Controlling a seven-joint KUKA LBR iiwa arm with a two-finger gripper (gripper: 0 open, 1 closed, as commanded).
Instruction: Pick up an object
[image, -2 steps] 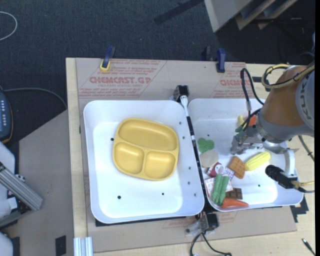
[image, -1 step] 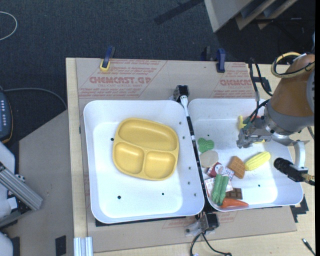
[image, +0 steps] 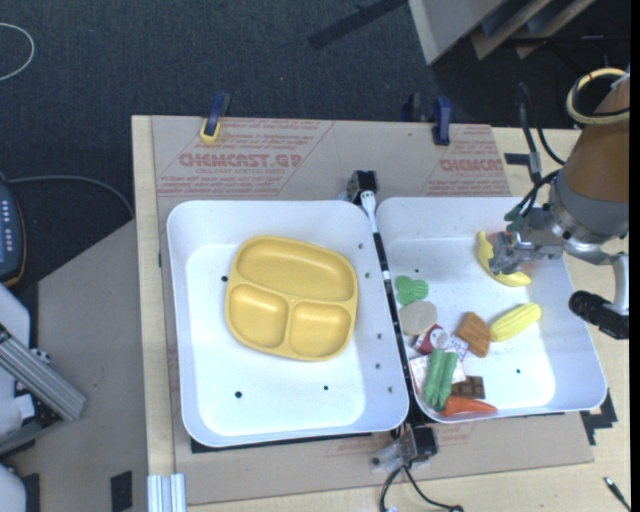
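Banana: a yellow toy banana (image: 497, 262) lies near the back of the right bin (image: 570, 385), partly under the gripper.
Gripper: the gripper (image: 512, 253) is down on the banana; whether it grips it or hangs loose, I cannot tell.
Arm: grey with an orange band, reaching in from the right.
Other food in right bin: a corn cob (image: 514, 321) and a brown biscuit (image: 474, 334) near the middle; a green leaf (image: 411, 290) by the left wall; a carrot (image: 467, 407) and a green pod (image: 439, 376) at the front.
Left bin: the left bin (image: 200, 300) holds a yellow divided plate (image: 291, 297).
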